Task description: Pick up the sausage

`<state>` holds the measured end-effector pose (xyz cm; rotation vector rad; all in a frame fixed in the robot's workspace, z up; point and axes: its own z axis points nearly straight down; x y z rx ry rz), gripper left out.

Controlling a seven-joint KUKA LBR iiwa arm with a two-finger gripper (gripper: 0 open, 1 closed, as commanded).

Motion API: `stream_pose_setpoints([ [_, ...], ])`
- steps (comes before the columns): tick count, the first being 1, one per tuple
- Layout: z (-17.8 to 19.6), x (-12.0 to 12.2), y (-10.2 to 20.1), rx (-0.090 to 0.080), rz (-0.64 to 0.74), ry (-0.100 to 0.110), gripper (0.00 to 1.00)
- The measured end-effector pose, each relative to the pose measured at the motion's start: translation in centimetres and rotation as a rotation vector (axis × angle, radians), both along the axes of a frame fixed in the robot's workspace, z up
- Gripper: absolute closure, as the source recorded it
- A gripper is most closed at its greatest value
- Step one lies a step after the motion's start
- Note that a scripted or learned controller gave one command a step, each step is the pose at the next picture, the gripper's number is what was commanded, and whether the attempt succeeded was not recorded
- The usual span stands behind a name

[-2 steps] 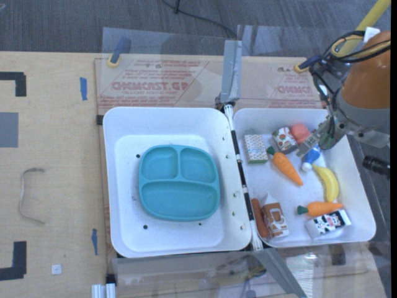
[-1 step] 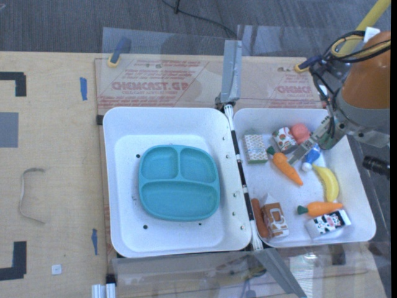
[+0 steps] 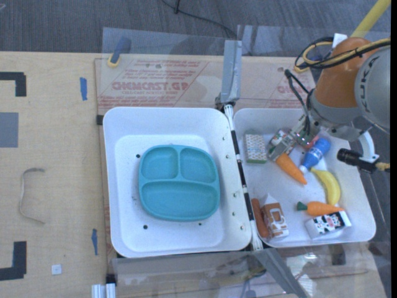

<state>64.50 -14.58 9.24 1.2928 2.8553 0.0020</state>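
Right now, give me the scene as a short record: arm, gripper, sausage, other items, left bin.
arm: reaches in from the right, over the right bin
gripper: low in the right bin's upper part, beside a carrot; finger state unclear
sausage: lying along the right bin's left wall, near the front, next to a small carton; not held
other items: banana, blue bottle, second carrot
left bin: holds a teal divided plate
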Motion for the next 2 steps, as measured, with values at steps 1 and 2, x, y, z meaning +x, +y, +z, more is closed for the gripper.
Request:
stream_pose_setpoints([
  [1, 1.1, 1.8, -5.9, 0.0, -0.011, 0.004, 0.0],
  [2, -0.6, 1.7, -5.5, -0.002, 0.024, 0.015, 0.0],
])
